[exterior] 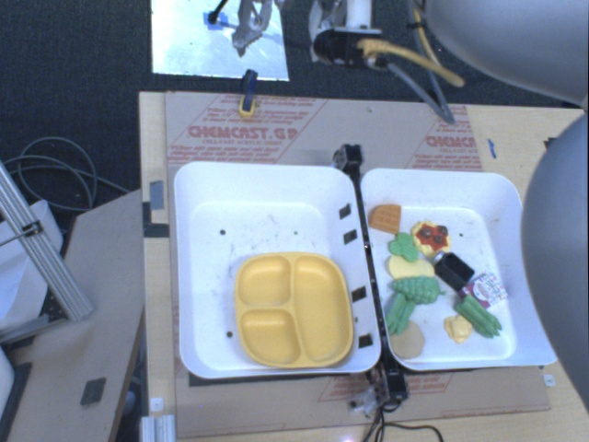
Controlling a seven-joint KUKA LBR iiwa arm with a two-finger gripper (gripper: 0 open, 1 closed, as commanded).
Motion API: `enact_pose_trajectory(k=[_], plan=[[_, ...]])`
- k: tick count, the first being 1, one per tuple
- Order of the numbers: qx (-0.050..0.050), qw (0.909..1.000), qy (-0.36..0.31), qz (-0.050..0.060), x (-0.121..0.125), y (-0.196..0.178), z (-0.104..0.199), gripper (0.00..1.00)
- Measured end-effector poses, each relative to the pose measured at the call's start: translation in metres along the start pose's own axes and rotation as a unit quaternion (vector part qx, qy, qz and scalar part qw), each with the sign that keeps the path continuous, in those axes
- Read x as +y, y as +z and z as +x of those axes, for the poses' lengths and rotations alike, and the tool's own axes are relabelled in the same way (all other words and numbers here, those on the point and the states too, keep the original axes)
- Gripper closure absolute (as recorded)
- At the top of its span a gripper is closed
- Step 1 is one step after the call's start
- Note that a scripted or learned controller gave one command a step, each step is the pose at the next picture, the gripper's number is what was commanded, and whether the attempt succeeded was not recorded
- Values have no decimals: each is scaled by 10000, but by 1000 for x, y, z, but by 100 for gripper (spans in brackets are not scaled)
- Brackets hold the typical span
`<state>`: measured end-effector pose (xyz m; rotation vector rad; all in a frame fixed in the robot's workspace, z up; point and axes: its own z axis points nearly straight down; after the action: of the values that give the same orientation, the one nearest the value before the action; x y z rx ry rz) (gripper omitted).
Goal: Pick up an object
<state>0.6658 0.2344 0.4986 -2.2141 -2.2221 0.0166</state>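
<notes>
A yellow plastic three-compartment tray [294,309] lies in the near part of the left white bin [202,210]. The right white bin [497,196] holds a loose cluster of small toy food pieces [416,289], with a black block [453,270] among them, none lifted. Farthest back, the gripper [250,28] hangs over a shiny silver sheet [184,35] beyond the bins; how wide it stands, I cannot tell.

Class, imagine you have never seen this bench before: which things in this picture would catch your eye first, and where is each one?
First comes the yellow divided tray, lying near the front of the left bin. Next is the heap of small toy foods in the right bin: green vegetable pieces, a slice of toast and a black block. The big grey arm looms over the upper right corner.
</notes>
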Motion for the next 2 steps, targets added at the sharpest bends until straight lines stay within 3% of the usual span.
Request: enact_pose_trajectory(k=[1,2], plan=[[29,10000,-12,-77,-1,-21,0,100],[33,10000,-24,-88,-1,-32,0,100]])
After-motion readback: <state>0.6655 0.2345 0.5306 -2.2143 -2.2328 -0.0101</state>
